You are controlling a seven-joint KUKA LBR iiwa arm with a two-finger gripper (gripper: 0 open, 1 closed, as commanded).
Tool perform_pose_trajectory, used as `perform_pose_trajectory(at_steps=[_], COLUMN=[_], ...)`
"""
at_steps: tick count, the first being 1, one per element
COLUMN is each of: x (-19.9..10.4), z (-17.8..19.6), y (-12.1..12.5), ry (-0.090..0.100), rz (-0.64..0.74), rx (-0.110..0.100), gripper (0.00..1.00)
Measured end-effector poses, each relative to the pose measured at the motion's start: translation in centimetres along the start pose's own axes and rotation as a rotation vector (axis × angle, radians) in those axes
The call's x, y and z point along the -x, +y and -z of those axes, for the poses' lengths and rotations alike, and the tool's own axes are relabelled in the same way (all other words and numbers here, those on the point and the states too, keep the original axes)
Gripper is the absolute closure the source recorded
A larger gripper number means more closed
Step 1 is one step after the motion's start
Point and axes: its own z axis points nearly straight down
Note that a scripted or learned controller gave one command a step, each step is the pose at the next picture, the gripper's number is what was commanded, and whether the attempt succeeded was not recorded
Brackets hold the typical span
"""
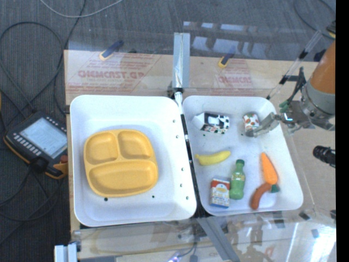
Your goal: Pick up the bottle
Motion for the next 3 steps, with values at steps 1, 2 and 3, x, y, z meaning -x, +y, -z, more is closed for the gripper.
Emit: perform_pose_trajectory(at_steps=[1,2,3], x=[-4.4,-4.5,-12.2], z=[-12.7,-11.9,0.9], y=[-2.8,-2.8,-2.0], ry=[0.001,0.004,-0.002], rz=[-0.017,-0.016,-0.083], rx=[0.0,-0.001,0.001], gripper=[0.0,1.0,1.0])
